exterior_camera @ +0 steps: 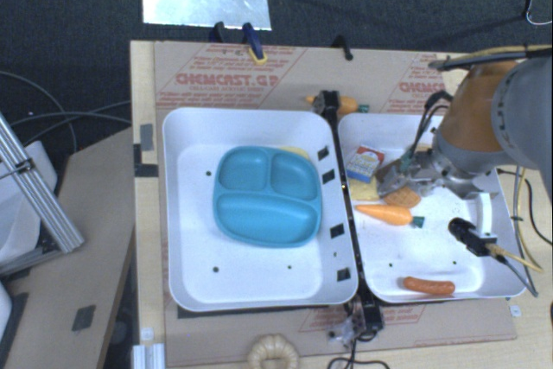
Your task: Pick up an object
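Observation:
My gripper (390, 179) hangs low over the left part of the right bin (449, 268). It is just above a tan round biscuit-like piece (403, 200). An orange carrot (384, 214) with a green end lies right in front of that piece. Left of the gripper stands a small red and white box (365, 162), with a pale yellow piece (359, 189) below it. A reddish sausage (428, 285) lies near the bin's front wall. I see nothing lifted by the gripper.
The left bin (194, 272) holds a blue divided plate (266, 194), with a pale yellow item (299, 152) at its far edge. A yellow-orange object (346, 105) lies on the cardboard behind the bins. The grey arm (510, 121) comes in over the right bin's far right side.

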